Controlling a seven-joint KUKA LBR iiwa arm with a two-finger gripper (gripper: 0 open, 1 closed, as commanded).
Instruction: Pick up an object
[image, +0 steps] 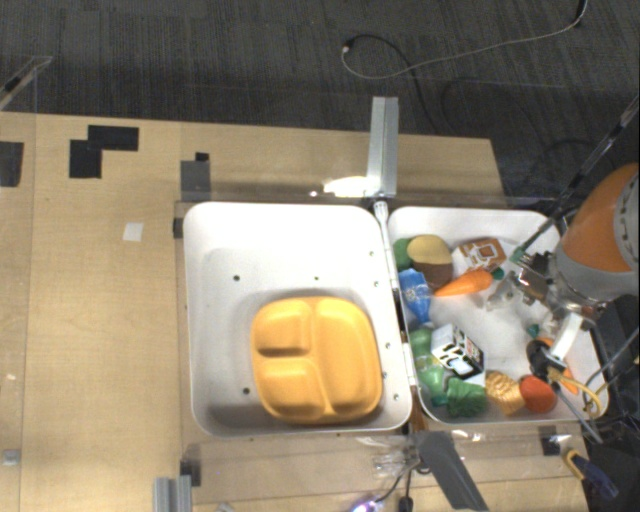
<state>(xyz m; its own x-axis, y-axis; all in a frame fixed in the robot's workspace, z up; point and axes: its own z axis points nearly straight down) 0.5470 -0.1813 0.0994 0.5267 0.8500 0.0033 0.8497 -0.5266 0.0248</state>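
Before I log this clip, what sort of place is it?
Probably a robotics lab bench set up for picking trials: two white bins bolted side by side on a wooden bench, toy food piled in one, loose cable on grey carpet.
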